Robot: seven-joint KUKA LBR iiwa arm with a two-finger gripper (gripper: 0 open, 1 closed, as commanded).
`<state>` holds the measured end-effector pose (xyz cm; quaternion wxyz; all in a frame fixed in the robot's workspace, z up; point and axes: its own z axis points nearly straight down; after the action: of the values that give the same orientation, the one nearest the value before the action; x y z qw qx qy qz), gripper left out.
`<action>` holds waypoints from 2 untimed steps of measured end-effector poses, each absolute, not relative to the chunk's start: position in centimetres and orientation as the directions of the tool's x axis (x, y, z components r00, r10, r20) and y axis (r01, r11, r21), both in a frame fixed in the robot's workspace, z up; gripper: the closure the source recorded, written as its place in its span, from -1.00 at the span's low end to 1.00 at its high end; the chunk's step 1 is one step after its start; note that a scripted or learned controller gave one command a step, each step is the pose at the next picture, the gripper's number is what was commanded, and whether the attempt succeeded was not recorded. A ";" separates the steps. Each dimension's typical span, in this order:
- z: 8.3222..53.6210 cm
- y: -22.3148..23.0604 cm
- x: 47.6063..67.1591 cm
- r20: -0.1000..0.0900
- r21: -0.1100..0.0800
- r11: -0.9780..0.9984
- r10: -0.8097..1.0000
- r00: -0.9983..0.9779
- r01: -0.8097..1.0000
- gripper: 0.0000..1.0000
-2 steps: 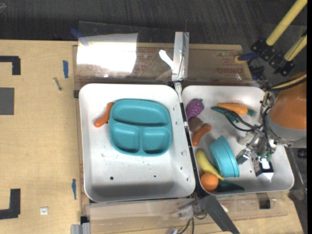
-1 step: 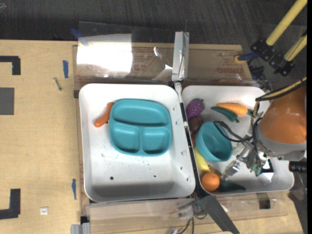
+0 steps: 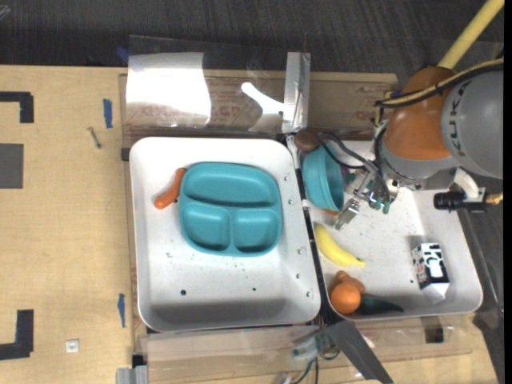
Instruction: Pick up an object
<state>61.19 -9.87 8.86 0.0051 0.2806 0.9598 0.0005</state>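
2 white bins (image 3: 152,238) sit side by side on a tan bench (image 3: 56,214), with dark carpet (image 3: 240,6) beyond. The gripper (image 3: 350,211) hovers by a teal bowl (image 3: 322,178); I cannot tell its jaw state.

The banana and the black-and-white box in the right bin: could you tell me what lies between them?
Nothing: the camera view shows bare white bin floor between the banana and the box.

Bright, even overhead light is flooding both white bins (image 3: 152,286). Glare is washing the plastic sheet (image 3: 168,94); shadows are staying soft.
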 end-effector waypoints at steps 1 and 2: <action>15.0 -15.8 57.9 -0.008 0.005 0.580 0.815 -0.580 0.815 -1.00; 11.9 -14.3 64.9 -0.003 0.002 0.623 0.782 -0.623 0.782 -1.00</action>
<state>64.93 -14.30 11.87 0.0018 0.4342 0.9008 0.0002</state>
